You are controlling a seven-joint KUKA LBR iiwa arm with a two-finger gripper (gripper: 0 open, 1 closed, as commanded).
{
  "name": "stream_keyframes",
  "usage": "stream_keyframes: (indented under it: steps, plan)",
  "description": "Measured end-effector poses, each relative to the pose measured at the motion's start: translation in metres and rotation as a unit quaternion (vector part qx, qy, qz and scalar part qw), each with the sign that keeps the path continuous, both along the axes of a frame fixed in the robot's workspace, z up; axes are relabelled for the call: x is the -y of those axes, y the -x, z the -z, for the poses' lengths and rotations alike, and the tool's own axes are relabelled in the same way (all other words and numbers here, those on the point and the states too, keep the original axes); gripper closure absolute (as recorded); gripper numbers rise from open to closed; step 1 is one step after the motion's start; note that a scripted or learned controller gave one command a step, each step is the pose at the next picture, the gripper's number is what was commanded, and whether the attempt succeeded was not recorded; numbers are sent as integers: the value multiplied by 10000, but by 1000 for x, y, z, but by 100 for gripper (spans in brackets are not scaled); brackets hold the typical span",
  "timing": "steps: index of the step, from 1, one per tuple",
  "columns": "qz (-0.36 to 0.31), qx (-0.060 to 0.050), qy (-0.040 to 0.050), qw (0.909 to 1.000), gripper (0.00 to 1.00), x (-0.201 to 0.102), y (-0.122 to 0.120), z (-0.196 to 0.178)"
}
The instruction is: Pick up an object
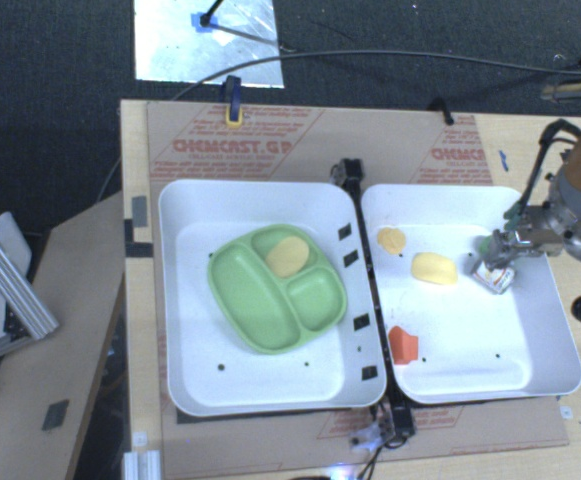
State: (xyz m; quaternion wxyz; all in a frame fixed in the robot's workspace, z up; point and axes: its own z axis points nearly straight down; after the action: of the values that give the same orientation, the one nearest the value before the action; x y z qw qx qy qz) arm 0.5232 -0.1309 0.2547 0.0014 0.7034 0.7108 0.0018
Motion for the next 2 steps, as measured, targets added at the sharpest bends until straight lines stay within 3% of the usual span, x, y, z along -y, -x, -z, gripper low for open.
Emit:
stream_keyframes:
  steps: [2]
  plan:
    - [7, -3, -3, 10000, 100, -95, -46, -7]
